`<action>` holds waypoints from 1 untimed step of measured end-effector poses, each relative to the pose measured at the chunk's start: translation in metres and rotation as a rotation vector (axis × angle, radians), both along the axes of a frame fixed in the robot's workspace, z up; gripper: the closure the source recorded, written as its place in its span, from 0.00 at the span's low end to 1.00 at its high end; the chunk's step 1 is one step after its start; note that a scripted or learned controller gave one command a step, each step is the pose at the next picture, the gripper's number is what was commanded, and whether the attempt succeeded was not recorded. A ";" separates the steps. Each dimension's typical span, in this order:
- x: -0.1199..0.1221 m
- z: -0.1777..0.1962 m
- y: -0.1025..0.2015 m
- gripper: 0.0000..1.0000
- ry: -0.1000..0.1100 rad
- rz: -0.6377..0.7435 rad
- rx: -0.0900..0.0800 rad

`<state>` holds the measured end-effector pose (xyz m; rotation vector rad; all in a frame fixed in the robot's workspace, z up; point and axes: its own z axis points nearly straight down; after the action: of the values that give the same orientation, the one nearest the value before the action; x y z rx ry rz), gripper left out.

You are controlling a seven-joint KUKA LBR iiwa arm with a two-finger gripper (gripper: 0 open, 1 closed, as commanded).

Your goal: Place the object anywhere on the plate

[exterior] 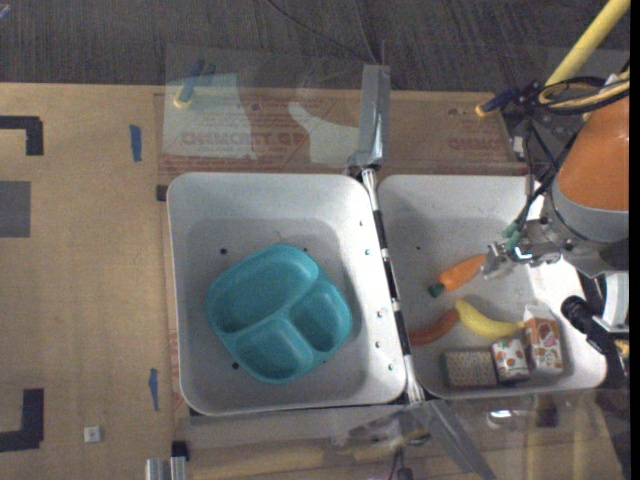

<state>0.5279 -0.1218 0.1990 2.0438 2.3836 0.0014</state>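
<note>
A teal plate (280, 313) with three compartments lies in the left bin (195, 268). In the right bin (440, 208) an orange carrot (458, 274) lies slanted, its green tip pointing lower left. My gripper (506, 253) hangs over the right bin, right at the carrot's upper right end. Whether it touches the carrot is unclear. Below the carrot lie a yellow banana (485, 320) and a red pepper (433, 329).
Along the right bin's front wall sit a speckled grey block (468, 368), a small red-and-white carton (510, 358) and an orange juice carton (543, 342). A metal divider (385, 278) separates the bins. The grey and orange arm (595, 183) covers the bin's right side.
</note>
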 end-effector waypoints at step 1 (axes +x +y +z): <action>0.015 0.042 0.037 1.00 -0.001 0.043 -0.001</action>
<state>0.5428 -0.0849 0.2413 1.9917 2.4260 0.0016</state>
